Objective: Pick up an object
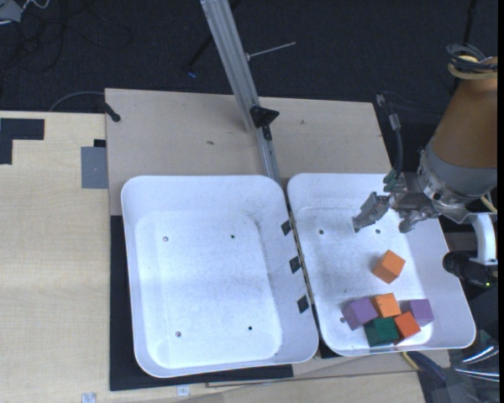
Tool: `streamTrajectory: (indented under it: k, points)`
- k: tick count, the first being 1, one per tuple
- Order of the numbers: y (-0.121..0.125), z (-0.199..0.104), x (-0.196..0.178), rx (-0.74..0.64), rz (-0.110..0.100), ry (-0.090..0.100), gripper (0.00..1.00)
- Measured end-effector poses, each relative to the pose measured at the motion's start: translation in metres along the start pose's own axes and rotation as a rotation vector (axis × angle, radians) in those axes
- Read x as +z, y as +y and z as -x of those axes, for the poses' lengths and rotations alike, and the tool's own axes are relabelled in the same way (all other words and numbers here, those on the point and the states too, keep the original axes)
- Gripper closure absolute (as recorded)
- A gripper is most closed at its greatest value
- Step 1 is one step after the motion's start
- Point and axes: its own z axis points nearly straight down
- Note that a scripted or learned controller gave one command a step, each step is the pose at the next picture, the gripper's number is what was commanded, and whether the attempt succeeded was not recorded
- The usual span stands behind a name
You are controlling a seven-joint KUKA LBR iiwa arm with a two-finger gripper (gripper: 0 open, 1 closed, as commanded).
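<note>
Bench w/ 2 white bins: left bin [151,225] bare, right bin [336,200] w/ colored blocks [386,317], tool [390,211] fingers apart above.

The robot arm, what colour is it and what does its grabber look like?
The arm has a fat orange band with a grey part below it. Its gripper is grey metal with two thin fingers. Dark cables curl near the top of the arm.

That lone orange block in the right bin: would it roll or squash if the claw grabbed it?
The orange block looks like a flat-faced cube, so it should probably slide rather than roll. Its crisp edges suggest it is stiff. Sitting apart from the cluster, it likely moves alone.
</note>
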Motion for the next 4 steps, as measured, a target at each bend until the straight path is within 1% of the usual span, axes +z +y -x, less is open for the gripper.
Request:
streamTrajectory:
  k: [1, 2, 3, 4]
  points:
    - [-0.01, 0.075, 0.076, 0.0, -0.009, -0.001, 0.0]
    - [-0.005, 0.097, 0.169, -0.004, 0.002, 0.0, 0.0]
    - [-0.006, 0.097, 0.158, 0.0, 0.002, 0.001, 1.0]
    - [0.04, 0.029, 0.106, -0.015, 0.005, 0.002, 1.0]
